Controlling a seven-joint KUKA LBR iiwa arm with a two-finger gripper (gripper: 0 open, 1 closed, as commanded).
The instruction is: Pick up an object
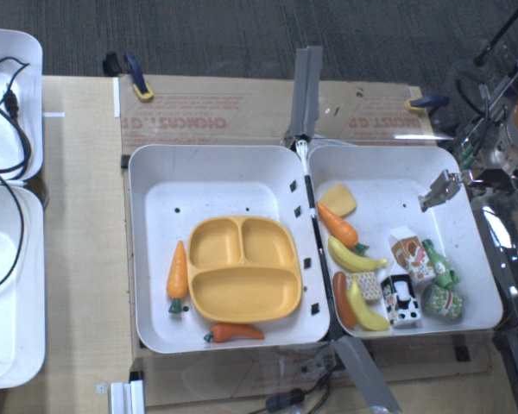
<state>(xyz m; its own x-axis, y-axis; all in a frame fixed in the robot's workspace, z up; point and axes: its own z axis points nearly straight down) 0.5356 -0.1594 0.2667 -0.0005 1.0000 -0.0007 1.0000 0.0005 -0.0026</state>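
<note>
While the gripper (439,190) hangs over the right bin (388,158) near its right wall, finger state unclear; bananas (356,257), carrot (337,223), cartons lie below-left; nothing visibly held.

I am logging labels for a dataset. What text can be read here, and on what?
Red print on the cardboard sheet behind the bins: upside down and mirrored, too blurred to read surely.
Small carton: picture only, lettering too small.
Black and white carton: too small to read.

Arm (501,119) cut off at right edge; sausage (342,298) partly hidden under banana (365,310).
</note>
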